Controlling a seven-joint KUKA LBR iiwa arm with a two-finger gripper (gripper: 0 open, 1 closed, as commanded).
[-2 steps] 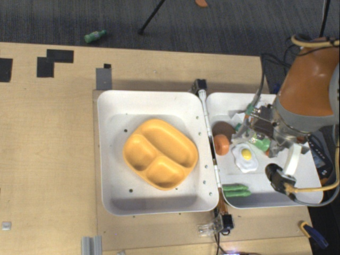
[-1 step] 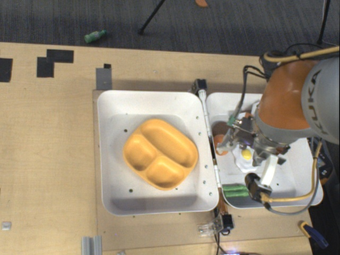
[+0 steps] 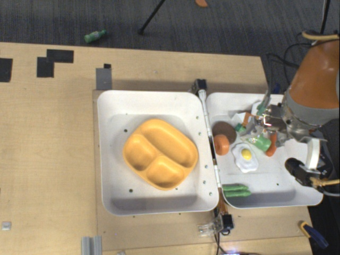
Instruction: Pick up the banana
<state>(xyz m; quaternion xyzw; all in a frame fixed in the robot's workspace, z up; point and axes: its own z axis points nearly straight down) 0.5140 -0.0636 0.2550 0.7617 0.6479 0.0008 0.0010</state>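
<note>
My gripper is low over the upper middle of the right bin, at the end of the grey and orange arm that reaches in from the right. Right under and beside it lies a cluster of toy foods: a green piece, an orange-red stick and a small orange bit. The wrist covers the bin's upper right part and whatever lies there.
A fried egg, a brown round piece, an orange piece and a green pod lie in the right bin. The left bin holds a yellow divided plate. A black cable part hangs at the right.
</note>
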